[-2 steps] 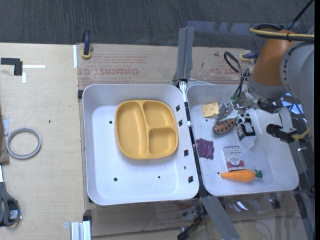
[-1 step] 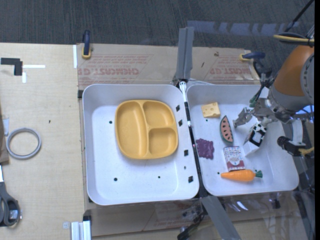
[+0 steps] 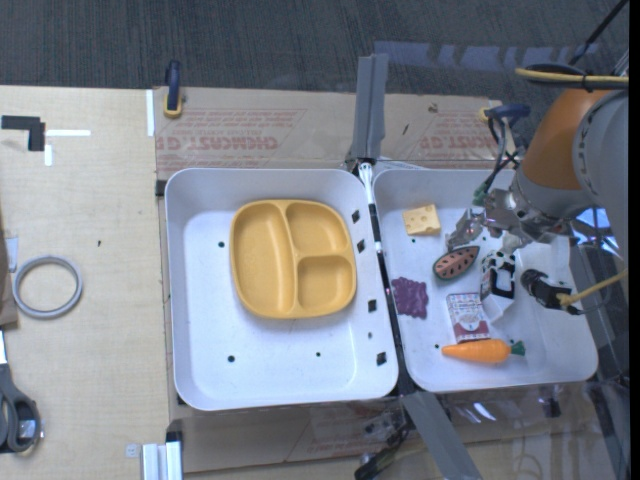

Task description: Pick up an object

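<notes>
The right bin [image 3: 560, 368] holds a yellow cheese wedge [image 3: 422, 219], a brown oval toy with red specks [image 3: 456, 262], a purple grape bunch [image 3: 409, 296], a small red-and-white packet [image 3: 466, 315] and an orange carrot [image 3: 480, 350]. My gripper [image 3: 484, 236] hangs over the right bin's middle, just right of the brown oval toy and above the packet. Its metal fingers [image 3: 466, 230] point down-left toward the oval toy. Nothing is seen held between them.
The left bin [image 3: 200, 368] holds a yellow three-compartment plate [image 3: 293, 258]. A grey tape ring [image 3: 45, 286] and scissors [image 3: 15, 418] lie on the wooden bench at the left. The arm's orange band [image 3: 556, 148] looms over the right bin's far right.
</notes>
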`<state>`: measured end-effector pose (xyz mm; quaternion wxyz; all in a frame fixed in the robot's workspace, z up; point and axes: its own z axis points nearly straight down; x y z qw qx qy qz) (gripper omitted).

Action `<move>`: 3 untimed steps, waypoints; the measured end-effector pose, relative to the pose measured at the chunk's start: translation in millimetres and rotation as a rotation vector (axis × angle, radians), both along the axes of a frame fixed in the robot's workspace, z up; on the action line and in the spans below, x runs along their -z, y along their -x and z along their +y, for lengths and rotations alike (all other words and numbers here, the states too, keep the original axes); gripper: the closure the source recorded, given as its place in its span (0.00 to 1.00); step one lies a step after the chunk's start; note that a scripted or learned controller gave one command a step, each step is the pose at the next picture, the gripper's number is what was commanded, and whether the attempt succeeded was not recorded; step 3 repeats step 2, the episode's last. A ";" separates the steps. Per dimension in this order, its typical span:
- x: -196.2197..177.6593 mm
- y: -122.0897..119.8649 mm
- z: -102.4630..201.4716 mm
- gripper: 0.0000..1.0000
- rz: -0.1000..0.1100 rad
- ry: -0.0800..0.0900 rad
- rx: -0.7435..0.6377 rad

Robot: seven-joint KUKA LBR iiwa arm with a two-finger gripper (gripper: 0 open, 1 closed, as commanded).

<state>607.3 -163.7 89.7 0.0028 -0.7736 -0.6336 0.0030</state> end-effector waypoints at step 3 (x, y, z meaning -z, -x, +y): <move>-98.7 25.9 83.9 0.00 -0.001 0.002 0.024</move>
